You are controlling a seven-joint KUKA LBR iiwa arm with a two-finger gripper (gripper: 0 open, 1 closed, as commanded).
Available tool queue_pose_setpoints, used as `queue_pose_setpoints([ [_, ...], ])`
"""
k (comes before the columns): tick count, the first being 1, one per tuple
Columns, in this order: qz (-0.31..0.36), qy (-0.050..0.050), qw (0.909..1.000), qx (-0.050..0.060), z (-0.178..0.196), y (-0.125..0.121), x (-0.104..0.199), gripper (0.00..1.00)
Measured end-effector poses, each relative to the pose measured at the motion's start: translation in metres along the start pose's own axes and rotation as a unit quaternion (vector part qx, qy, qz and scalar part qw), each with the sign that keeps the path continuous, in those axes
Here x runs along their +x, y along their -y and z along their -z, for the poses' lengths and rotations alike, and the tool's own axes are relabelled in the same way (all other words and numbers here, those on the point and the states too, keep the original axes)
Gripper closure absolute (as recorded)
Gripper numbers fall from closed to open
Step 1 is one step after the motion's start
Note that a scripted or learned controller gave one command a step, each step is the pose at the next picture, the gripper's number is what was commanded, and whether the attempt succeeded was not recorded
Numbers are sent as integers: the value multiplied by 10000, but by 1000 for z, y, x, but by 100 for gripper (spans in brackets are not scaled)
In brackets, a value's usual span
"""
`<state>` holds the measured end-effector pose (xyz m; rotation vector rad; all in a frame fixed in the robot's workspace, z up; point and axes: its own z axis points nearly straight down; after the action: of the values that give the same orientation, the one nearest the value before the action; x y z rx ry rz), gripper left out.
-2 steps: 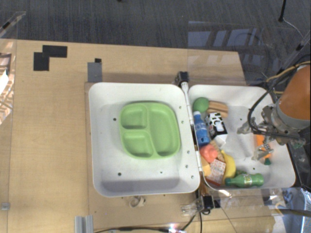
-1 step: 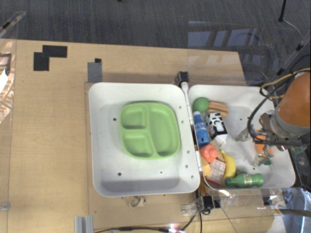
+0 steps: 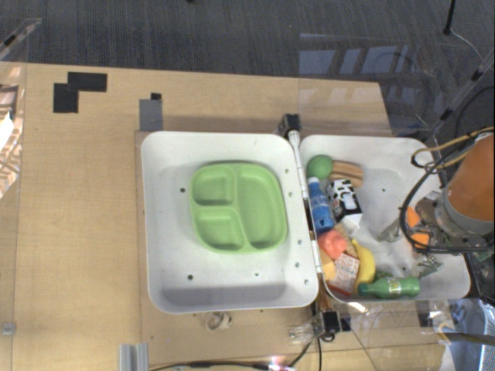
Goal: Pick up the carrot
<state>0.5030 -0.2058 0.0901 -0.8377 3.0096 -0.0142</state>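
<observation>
The carrot (image 3: 414,219) shows as a small orange patch in the right bin (image 3: 387,157), near its right side. Most of it is hidden under the arm's wrist. The gripper (image 3: 424,238) hangs low in the bin directly over the carrot, below the grey wrist and orange band (image 3: 473,182). The wrist blocks the view of where the gripper meets the carrot, so I cannot tell whether it holds it.
The right bin's left half holds a green ball (image 3: 319,166), a blue bottle (image 3: 319,209), a black-and-white item (image 3: 346,196), a pink toy (image 3: 334,243), a banana (image 3: 364,260) and a green bottle (image 3: 391,287). A green divided plate (image 3: 236,207) lies in the left bin (image 3: 166,168).
</observation>
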Motion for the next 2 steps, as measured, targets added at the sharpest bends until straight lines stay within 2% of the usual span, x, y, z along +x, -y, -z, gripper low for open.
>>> queue_pose_setpoints([
  [1, -540, -1, 9985, 13, 0, 1, 3, 0],
  [2, -536, -2, 9986, 13, 0, 0, 3, 0],
])
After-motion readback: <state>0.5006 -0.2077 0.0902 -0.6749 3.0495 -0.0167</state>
